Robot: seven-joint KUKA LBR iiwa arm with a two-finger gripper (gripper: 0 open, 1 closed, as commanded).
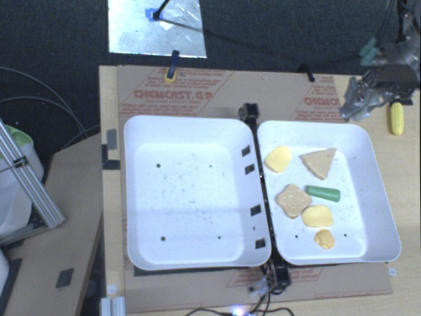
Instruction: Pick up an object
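Camera view: gripper (357, 107) hangs past right bin's (378, 170) far rim, holding nothing; finger spread can't be told. Items crowd together: bread (293, 201), green stick (322, 193), wedge (319, 162). Risk: the fingers nudge neighbours, grasp slips.

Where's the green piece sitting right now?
The green piece lies in the right bin, near its middle. It sits just below the tan wedge and right of the tan bread slice, above a yellow piece.
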